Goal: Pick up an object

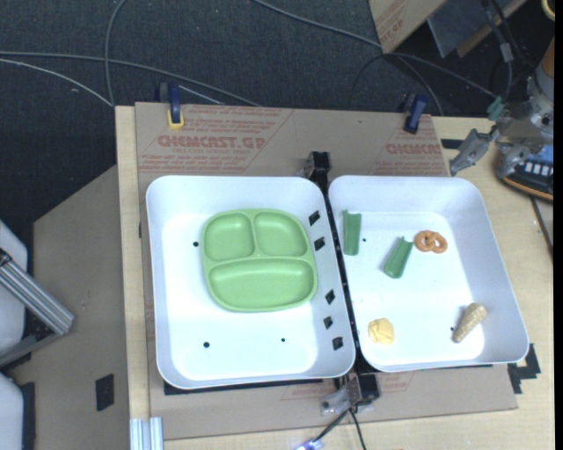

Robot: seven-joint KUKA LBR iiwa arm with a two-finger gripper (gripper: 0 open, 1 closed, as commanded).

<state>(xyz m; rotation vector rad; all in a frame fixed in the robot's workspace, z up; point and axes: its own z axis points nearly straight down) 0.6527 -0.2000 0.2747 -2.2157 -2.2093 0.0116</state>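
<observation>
The right bin [493,264] holds several small items. A flat green stick [351,233] lies by its left wall, and a green cylinder [398,257] lies tilted near the middle. Just right of the cylinder is a brown pretzel [430,242]. A yellow lump [381,330] sits near the front, and a beige cone-shaped piece [469,322] lies at the front right. My gripper [471,151] hangs outside the bin, above the bench beyond its far right corner, well away from every item.
The left bin [167,290] holds a green divided plate [259,259]. Blue clamps [176,104] [413,112] grip the board's far edge. A cardboard box [400,19] and cables lie beyond the bench. Metal framing [31,294] stands at the left.
</observation>
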